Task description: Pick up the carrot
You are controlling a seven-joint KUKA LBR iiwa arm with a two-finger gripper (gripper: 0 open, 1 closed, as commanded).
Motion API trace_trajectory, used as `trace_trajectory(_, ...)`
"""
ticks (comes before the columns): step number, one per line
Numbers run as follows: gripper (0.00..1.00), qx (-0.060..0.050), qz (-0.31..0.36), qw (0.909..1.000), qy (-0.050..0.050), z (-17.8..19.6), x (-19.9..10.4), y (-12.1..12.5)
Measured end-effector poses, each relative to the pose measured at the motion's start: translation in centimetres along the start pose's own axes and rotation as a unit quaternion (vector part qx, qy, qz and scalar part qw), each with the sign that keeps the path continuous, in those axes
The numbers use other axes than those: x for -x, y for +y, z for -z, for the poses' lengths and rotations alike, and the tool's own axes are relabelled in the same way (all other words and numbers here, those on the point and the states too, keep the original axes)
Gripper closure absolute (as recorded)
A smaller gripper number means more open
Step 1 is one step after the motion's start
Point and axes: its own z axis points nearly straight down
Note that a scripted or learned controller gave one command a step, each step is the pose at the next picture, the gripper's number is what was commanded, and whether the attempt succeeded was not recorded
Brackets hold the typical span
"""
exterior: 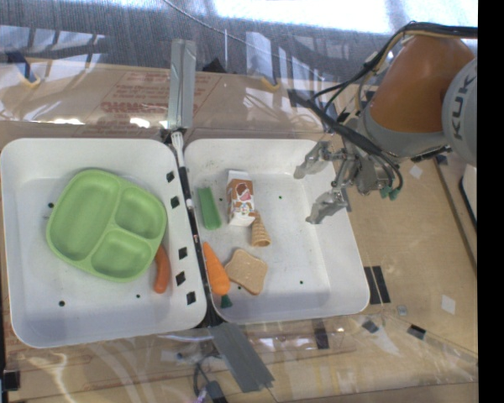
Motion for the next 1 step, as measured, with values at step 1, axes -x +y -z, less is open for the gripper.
trace_trajectory(1,0.0,0.0,-0.079,0.9969,0.002,-11.65,-0.75,-0.68)
